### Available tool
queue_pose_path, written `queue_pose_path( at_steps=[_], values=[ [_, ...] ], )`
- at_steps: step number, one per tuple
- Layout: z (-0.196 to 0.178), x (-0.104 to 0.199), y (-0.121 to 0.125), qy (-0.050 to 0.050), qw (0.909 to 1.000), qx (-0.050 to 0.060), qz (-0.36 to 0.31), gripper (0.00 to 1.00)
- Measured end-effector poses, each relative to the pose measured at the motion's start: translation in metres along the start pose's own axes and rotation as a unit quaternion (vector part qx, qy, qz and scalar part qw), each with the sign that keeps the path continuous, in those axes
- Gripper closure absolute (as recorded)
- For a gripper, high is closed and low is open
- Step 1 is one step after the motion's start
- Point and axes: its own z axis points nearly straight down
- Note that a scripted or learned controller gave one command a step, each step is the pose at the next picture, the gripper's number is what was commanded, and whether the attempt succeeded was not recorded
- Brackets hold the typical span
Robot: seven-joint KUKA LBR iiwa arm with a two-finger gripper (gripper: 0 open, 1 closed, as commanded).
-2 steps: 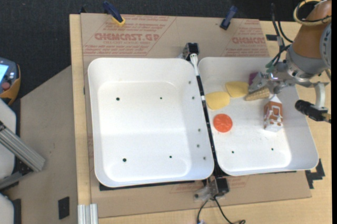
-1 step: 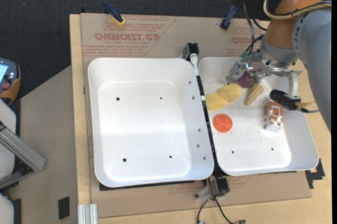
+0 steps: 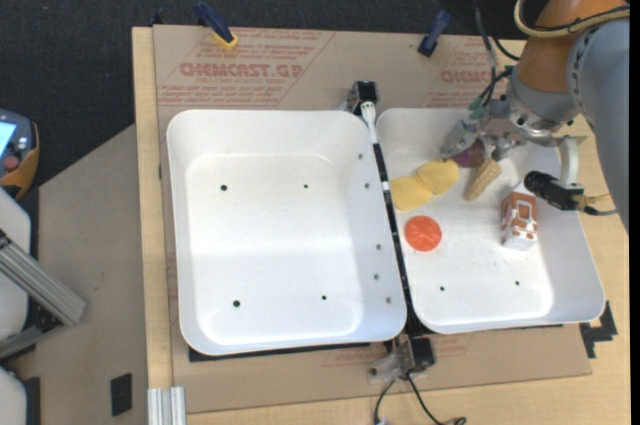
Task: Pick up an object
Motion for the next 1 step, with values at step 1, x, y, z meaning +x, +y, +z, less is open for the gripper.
queue_pose_path(
  at_steps=[1],
  values=[
    [-0.0111,0.0005,0.0009,-0.001,1.0,-0.002,-0.001,1.0]
  ],
)
